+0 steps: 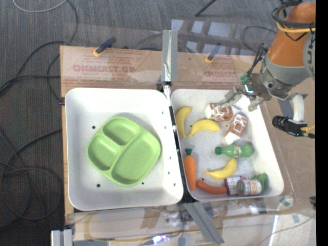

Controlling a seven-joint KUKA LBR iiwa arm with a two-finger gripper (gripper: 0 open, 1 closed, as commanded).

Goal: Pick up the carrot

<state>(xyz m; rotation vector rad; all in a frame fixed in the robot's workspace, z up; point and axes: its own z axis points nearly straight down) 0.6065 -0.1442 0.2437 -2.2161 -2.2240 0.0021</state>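
Grey carpet with loose black cables ran all round the worktop [77, 68], which was topped with a cardboard sheet and carried the two white bins side by side. From where I stood, the left bin [77, 104] had just a green divided plate [124, 150] sitting in it.

All the food stuff was in the right bin [274, 160]. The carrot [190, 170] lay near the bin's left wall, down toward the front, green top pointing away from me, with a red sausage-looking thing [211, 188] just off its tip. Three bananas [204, 126] were scattered about, plus a green bottle [234, 150], a can lying on its side [247, 186], and a couple of red and white cartons [237, 126] up at the back.

The arm hung over the far right corner of that bin, and the tool [240, 97] was right above the cartons, well apart from the carrot. Honestly couldn't tell how wide it was spread, too much clutter around it, but I didn't see anything gripped in it.

So progress-wise I'd say basically nothing was done yet. Carrot untouched on the bin floor. My guess was it still needed to travel diagonally across the bin, come down, close on the carrot and lift.
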